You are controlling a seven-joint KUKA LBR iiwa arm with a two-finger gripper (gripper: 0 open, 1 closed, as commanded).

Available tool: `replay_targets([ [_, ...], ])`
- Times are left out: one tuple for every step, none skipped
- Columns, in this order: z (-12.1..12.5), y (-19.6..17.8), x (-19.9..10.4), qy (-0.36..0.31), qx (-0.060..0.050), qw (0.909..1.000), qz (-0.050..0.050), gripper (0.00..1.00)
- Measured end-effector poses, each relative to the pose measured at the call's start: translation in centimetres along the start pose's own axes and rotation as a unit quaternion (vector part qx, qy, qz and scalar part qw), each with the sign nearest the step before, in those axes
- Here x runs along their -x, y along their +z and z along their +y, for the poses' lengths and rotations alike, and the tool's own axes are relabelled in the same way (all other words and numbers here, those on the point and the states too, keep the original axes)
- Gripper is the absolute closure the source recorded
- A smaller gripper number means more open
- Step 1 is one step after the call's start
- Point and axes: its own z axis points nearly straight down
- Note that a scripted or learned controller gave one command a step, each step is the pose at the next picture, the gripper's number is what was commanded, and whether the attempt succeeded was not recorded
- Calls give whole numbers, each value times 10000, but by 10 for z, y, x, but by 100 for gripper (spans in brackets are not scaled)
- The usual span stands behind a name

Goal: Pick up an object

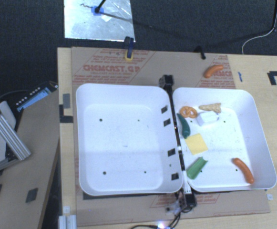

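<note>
So you're basically at square one here: nothing is lifted, and everything pickable sits in the right bin [260,128]. No idea what state the gripper is in, the view gives you nothing to judge that by, so I can't tell. Up around 11 o'clock in that bin you've got a pretzel [188,112], a pale wedge of something [210,108] just beside it, and a small white block [206,119] touching or nearly touching below them. A dark green pepper [184,124] hugs the bin's wall at 9 o'clock, with a yellow square [196,143] near the middle. A lighter green piece [196,167] lies at 7 o'clock, and an orange sausage [243,170] at 5 o'clock, well apart from the rest, so I'd guess that's your easiest grab. The left bin [88,128] offers nothing to pick. Another sausage [213,71] lies outside on the bench [109,68] at 12 o'clock.
</note>
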Motion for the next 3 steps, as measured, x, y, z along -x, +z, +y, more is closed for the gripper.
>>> replay_targets([
  [1, 0, -35, -92, -1, 10000, 25, 100],
  [1, 0, -70, -98, 2, 9999, 26, 100],
  [1, 0, -47, -62, 1, 10000, 18, 100],
])
